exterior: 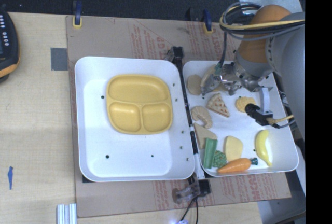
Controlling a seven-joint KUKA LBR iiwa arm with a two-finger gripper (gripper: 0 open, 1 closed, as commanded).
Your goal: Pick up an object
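Gripper (220, 82) low at the right white bin's (290, 163) 12 o'clock, state unclear — tan triangular toy wedge (220, 105) just beside, towards 6. Crowded pieces w/ little room — fingers could nudge neighbours, miss.

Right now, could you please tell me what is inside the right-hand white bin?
The right bin holds toy food: a carrot, banana, pizza slice, cookie and more. The pincer covers part of its far end.
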